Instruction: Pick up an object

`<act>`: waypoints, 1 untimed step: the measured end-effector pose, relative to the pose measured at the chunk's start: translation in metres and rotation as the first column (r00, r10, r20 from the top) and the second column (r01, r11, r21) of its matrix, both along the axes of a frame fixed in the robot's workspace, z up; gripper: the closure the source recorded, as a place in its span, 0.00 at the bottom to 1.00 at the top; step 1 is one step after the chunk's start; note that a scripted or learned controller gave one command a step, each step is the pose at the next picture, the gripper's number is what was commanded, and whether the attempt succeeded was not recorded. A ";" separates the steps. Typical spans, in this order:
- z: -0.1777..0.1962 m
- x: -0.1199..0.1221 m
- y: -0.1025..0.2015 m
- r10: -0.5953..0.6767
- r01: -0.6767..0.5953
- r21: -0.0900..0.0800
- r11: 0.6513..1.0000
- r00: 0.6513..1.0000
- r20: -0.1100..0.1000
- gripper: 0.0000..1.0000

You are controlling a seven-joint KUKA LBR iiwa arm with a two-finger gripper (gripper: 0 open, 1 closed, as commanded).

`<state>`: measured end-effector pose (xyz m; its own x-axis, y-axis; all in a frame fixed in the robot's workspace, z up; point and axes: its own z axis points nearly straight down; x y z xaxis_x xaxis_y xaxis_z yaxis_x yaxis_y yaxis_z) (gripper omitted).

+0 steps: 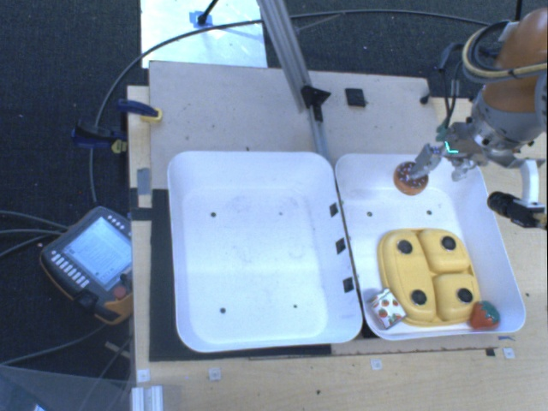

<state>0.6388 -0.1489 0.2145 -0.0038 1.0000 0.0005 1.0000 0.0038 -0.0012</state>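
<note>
Reaching in from the right, grey arm w/ orange band puts its two-finger gripper at the small round brown doughnut-like object near the far edge of the right white bin; fingers' state: can't tell. Yellow four-lobed plastic tray lies nearer.

A robotics lab, by the look of it: two white bins sit on a bare board bench over dark carpet, a teach pendant lies off the bench's left edge, spring clamps grip its back-left corner, cables trail across the floor, and a metal camera pole rises behind.
</note>
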 end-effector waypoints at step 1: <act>0.002 0.001 0.000 0.000 0.000 -0.001 1.000 1.000 0.003 0.00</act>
